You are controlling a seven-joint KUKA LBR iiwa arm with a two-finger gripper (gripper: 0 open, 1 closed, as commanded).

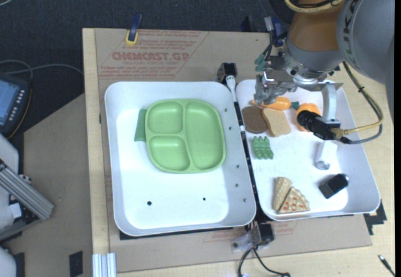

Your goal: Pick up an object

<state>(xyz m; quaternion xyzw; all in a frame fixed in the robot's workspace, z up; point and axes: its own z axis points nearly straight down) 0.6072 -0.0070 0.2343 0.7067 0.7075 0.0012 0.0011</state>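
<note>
Pizza slice (pixel 289 197) near front rim, triangular, tan crust, red-speckled topping

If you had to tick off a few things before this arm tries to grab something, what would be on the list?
1. Gripper over the right bin, where the loose things lie: ok.
2. Something close beneath it: ok, the orange piece, brown disc and bread slice crowd there.
3. One target standing apart from its neighbours: not ok, they lie packed together.
4. Fingers open: cannot tell.
5. Nothing already held: cannot tell.
6. Green tray in the left bin out of the way: ok.
</note>
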